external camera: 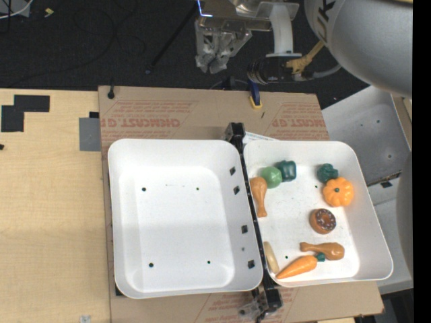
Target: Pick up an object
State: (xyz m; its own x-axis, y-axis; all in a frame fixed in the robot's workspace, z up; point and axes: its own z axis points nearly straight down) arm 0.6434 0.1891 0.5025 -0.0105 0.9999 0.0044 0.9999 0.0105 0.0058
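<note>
Two shallow white bins sit side by side on a sheet of printed cardboard [168, 116]; its red lettering shows upside down and I cannot read it with confidence.

Left bin [128, 180] — bare floor with a few small dark holes.

Right bin [367, 180] — holds all the toy food, listed largest to smallest:
- Carrot [297, 267], near the front wall, long axis nearly level, tip pointing left, green top at the right.
- Drumstick [324, 249], just behind the carrot, long axis level, thick end right.
- Second drumstick [258, 195], by the divider, long axis running front to back, thick end at the rear.
- Pumpkin [338, 192], orange, near the right wall.
- Green pieces [278, 173], two touching, at the rear.
- Doughnut [323, 221], brown, between pumpkin and drumstick.
- Small dark green piece [327, 172], just behind the pumpkin.

Gripper [214, 60] — high above the bench's far edge, well apart from both bins; fingers hang close together, nothing between them.
</note>
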